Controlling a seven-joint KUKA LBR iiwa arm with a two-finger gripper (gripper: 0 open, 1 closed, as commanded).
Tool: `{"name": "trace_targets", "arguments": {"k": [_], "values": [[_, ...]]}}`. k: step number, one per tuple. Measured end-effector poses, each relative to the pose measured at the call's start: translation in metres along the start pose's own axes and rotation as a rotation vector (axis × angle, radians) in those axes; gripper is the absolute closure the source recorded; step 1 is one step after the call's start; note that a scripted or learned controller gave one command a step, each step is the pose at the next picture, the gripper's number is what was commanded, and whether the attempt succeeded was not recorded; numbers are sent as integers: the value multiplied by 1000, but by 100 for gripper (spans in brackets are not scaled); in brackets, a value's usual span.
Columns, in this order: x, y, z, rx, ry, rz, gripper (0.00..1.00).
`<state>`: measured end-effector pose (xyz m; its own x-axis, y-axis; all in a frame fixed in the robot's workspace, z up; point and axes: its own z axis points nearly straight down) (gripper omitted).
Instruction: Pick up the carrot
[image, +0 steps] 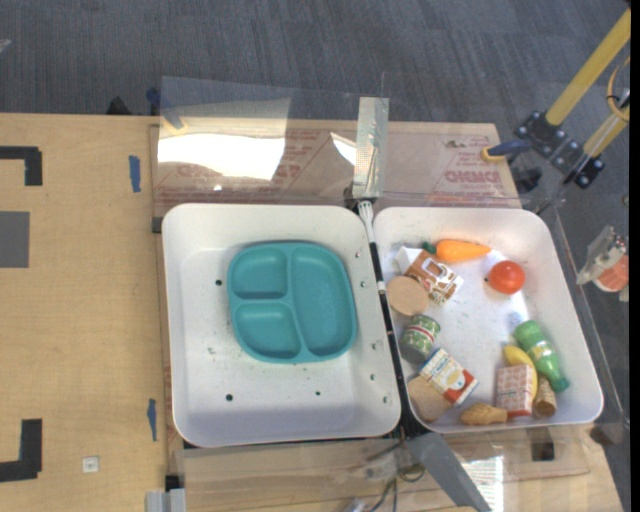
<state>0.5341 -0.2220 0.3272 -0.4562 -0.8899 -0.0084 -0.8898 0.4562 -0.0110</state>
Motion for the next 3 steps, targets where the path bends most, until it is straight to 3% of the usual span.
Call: {"name": "trace_targets", "arguments": {"k": [1,2,3], "values": [[2,4,-164,3,5,-110,100],[25,50,135,-17,0,-566,100],[12,52,-15,-1,6,-577,100]]}}
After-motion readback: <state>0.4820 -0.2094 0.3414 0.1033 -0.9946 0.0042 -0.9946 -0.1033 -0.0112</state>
